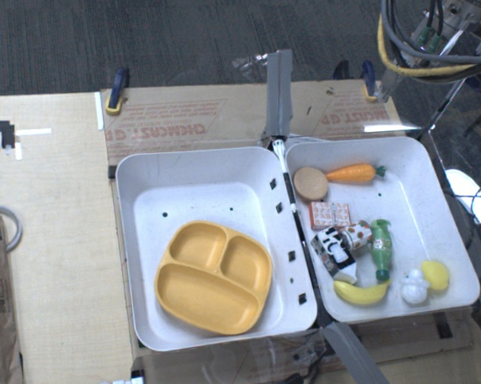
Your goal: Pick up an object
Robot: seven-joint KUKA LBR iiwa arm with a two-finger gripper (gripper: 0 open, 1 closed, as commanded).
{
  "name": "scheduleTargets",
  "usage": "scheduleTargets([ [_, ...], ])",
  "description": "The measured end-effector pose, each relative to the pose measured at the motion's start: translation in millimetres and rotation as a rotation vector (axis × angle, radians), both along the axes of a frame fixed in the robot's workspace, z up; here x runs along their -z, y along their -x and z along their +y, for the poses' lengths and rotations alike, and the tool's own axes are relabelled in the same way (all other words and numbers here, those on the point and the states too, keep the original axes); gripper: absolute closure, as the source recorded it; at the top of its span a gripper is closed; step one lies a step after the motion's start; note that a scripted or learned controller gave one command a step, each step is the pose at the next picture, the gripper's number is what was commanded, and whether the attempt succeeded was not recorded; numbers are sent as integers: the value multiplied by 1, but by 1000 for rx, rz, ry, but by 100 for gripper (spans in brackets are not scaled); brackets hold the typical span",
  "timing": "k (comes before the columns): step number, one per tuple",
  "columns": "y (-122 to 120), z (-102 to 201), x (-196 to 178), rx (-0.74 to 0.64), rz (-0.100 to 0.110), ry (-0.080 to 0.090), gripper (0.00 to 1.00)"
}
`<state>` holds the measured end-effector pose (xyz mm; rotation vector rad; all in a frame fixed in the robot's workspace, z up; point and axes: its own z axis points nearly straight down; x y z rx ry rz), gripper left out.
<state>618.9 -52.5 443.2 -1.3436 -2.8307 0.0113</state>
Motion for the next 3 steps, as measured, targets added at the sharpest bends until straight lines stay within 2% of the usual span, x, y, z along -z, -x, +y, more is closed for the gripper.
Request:
scheduleTargets([
  [3,-9,-1,-17,-3,12,3,100],
])
